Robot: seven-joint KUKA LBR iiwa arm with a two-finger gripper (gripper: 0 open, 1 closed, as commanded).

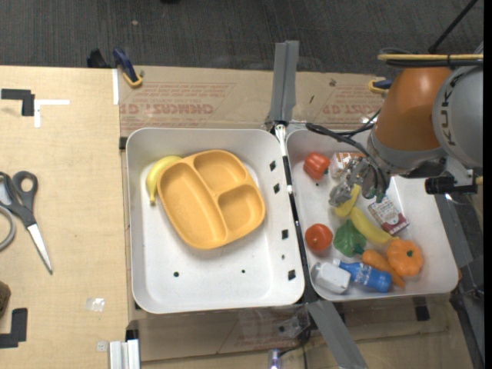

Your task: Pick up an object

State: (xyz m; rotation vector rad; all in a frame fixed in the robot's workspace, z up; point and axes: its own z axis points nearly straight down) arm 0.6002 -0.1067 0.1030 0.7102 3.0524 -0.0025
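Dark grey carpet floor (231, 14) running behind; pale wooden benchtop (61, 206) lying left, grey-handled scissors (27, 214) resting on it; brown printed cardboard sheet (192, 98) sitting under bins.

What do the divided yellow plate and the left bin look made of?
Divided plate: likely moulded plastic, matte yellow-orange, with smooth rounded compartment walls and an even colour. Left bin: probably plastic or coated metal, smooth white with a soft sheen and small dark holes; hard to tell which.
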